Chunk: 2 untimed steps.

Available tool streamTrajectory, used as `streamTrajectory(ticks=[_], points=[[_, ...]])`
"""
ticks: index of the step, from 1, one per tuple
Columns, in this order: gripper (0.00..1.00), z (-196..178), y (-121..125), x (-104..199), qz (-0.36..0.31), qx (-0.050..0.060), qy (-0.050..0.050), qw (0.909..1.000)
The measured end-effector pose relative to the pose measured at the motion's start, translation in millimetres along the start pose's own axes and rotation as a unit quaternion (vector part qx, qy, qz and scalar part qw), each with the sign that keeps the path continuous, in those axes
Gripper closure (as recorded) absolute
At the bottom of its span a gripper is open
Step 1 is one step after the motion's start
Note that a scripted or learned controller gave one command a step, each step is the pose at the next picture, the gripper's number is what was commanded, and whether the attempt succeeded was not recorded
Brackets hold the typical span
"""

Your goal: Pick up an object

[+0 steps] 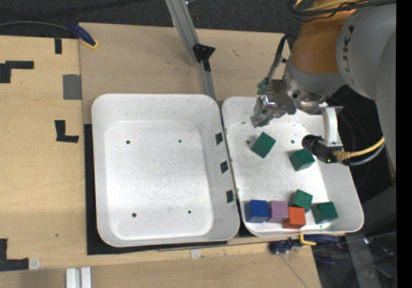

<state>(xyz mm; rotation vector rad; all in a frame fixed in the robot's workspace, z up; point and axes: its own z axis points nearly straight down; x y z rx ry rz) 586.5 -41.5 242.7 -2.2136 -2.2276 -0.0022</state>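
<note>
The right bin (pixel 239 151) holds several small blocks. A green block (pixel 262 145) lies near its upper middle, and another green block (pixel 301 160) sits to its right. Along the front edge are a blue block (pixel 258 210), a purple block (pixel 279 209), an orange block (pixel 296 216) and two more green blocks (pixel 300 200) (pixel 324 211). My gripper (pixel 264 115) hangs over the bin's back part, just above and slightly behind the first green block. Nothing shows between its fingers.
The left bin (pixel 103 151) lies beside the right one. A slanted metal pole (pixel 183 16) rises behind the bins. The grey and orange arm (pixel 335 35) fills the upper right. A blue clip (pixel 85 34) lies on the bench at the far left.
</note>
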Motion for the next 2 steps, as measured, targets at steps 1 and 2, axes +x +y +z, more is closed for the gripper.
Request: streamTrajectory(ticks=[1, 2], points=[[1.00, 12, 6, 50, 0.000, 0.001, 0.000, 1.0000], [1.00, 12, 27, 111, -0.001, 0.000, 0.000, 1.0000]])
